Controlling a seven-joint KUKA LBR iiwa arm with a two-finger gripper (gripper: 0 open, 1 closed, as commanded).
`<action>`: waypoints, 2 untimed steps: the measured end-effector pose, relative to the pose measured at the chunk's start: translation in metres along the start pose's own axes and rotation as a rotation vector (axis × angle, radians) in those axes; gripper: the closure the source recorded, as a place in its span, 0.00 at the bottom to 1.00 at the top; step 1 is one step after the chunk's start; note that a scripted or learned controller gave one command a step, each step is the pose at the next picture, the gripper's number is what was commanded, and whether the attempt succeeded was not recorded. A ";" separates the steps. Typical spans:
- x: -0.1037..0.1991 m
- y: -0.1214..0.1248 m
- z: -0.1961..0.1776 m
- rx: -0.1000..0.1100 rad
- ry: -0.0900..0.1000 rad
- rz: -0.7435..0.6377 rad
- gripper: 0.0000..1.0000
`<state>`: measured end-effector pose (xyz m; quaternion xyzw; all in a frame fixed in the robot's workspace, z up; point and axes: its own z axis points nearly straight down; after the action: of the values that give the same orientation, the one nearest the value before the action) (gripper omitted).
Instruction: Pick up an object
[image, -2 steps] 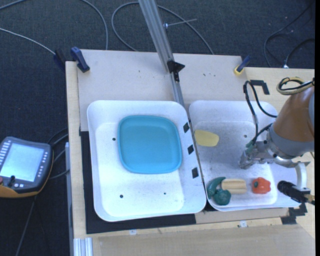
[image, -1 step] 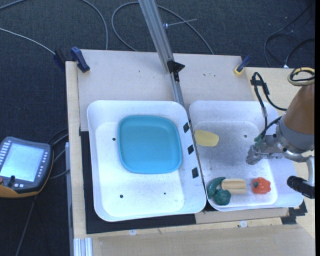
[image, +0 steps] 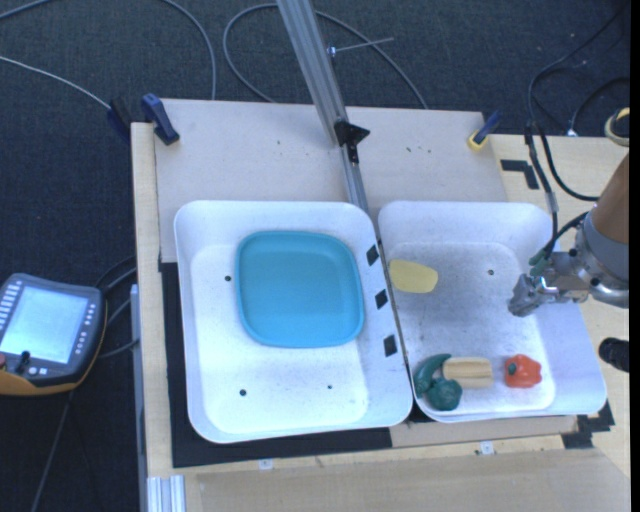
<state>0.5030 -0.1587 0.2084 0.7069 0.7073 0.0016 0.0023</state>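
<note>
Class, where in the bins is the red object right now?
The red object lies near the front right corner of the right bin, just right of the tan block and below the gripper.

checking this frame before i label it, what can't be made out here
- Gripper, camera view: small and blurred, so whether it is open or shut can't be told.
- Arm: cut off by the right edge.
- Green object in the right bin: partly tucked against the tan block, shape unclear.
- Handheld screen, far left: readout too small to read.
</note>
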 end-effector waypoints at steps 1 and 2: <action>0.000 0.001 -0.050 0.001 0.000 0.000 1.00; 0.054 0.023 -0.054 0.004 0.002 -0.005 1.00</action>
<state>0.5258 -0.1042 0.2626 0.7051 0.7091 0.0008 0.0000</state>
